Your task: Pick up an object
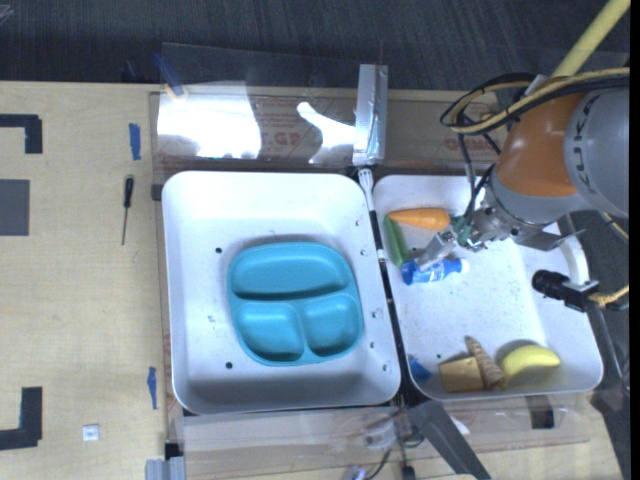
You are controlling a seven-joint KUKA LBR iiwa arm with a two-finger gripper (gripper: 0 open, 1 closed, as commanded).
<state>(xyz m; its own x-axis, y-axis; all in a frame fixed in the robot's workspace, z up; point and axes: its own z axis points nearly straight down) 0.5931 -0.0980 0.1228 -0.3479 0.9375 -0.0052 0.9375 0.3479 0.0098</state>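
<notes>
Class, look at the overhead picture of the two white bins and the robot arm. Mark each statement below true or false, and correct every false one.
1. The blue divided tray lies in the left bin. True.
2. The carrot lies in the left bin. False: it lies in the right bin, near its far edge.
3. The gripper is over the right bin, close above a small blue and white object. True.
4. The yellow object sits beside the carrot. False: it sits at the bin's near edge, next to a tan object.
5. The tray has three compartments. True.
</notes>
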